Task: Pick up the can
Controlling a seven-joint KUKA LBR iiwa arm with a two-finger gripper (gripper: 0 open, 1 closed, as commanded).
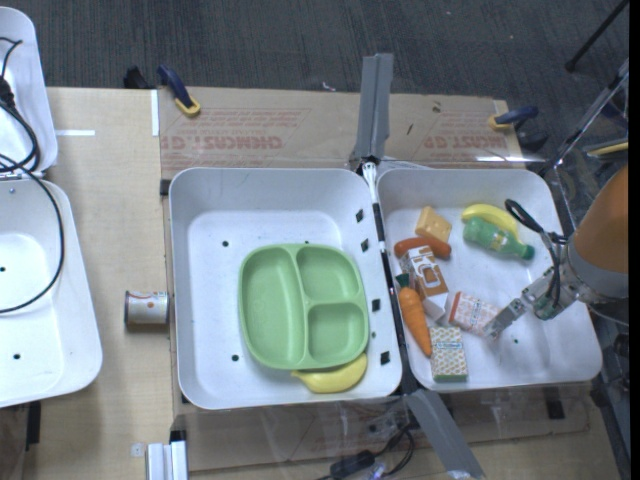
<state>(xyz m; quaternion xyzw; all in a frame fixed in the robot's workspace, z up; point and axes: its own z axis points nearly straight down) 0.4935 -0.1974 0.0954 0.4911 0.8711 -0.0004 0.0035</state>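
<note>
Can (147, 308) lies on its side on bench, outside left bin (190, 268), just beside its left wall. Rigid, light, prob. rolls; grip across body. Gripper (512, 313) is well apart in right bin (580, 358), near carton (470, 311); finger state not discernible. Bin wall, green plate (303, 303) lie between.

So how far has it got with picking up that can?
Nothing looks done yet. The can lies on its side on the bench, outside the bins, left of the bin with the green plate. The pincer is low in the right bin among the food items, far from the can. Reaching over, gripping and lifting it all remain.
</note>
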